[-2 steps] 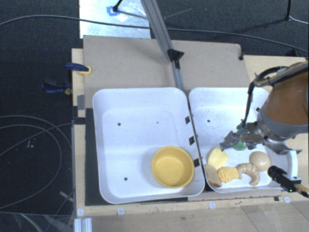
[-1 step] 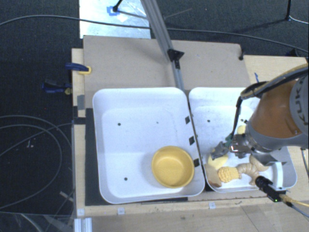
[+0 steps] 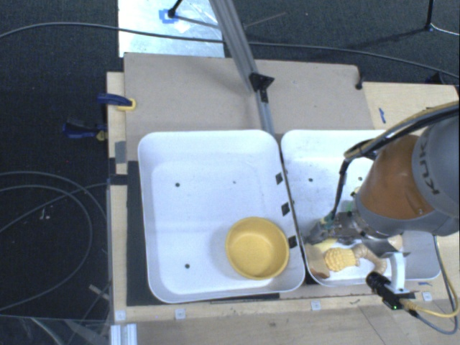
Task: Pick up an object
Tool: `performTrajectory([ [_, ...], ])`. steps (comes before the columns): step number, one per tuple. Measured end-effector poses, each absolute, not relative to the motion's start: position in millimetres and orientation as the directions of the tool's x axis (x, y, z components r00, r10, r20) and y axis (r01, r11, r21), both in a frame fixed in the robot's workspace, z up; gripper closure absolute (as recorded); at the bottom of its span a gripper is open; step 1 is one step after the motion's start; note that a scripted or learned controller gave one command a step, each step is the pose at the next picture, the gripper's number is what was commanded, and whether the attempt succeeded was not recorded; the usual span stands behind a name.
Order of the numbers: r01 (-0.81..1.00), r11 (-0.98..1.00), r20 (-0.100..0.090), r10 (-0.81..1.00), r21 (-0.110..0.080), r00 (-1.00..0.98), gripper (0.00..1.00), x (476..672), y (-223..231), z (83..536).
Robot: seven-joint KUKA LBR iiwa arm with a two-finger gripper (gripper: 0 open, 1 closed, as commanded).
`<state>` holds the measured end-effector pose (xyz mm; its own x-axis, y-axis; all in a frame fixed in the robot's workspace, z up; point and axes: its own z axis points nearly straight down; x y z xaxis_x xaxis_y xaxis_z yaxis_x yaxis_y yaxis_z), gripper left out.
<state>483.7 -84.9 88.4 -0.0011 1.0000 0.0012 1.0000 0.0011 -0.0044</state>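
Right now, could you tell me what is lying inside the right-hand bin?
The right bin holds a yellow, corn-like object near its front edge. The arm covers the bin's right part, so anything beneath it is hidden.

Yellow bowl [image 3: 257,248] upright in left bin's near-right corner

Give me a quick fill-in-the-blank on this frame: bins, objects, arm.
1. The yellow bowl sits in the ____ bin.
2. The bowl stands ____, its opening facing up.
3. The arm is down over the ____ bin.
4. The corn-like object lies near that bin's ____ edge.

Missing words: left; upright; right; front
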Motion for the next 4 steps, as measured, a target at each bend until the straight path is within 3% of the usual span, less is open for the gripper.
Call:
performTrajectory([
  [1, 1.000, 0.001, 0.000, 1.000, 0.002, -0.001, 1.00, 485.7, -85, 102],
  [2, 1.000, 0.000, -0.001, 1.000, 0.006, 0.000, 1.00, 481.4, -92, 150],
  [4, 1.000, 0.005, -0.002, 1.000, 0.007, -0.005, 1.00, 496.1, -93, 247],
])
